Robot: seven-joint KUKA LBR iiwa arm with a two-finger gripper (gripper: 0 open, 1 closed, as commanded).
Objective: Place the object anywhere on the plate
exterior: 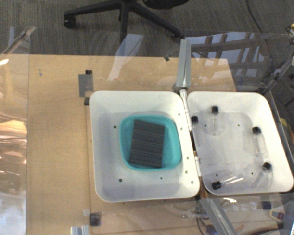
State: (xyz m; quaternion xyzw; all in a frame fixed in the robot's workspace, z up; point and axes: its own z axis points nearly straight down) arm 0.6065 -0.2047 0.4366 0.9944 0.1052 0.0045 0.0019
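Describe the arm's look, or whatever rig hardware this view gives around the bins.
Rig hardware here: a grey metal bar runs down to the seam between two white bins. The right bin carries black round studs and a clear tube. The left bin holds a teal plate with a dark ribbed block on it.

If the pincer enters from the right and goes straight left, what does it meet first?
Probably the outer wall of the right bin, if it travels low; the teal plate with the dark block lies farther left.
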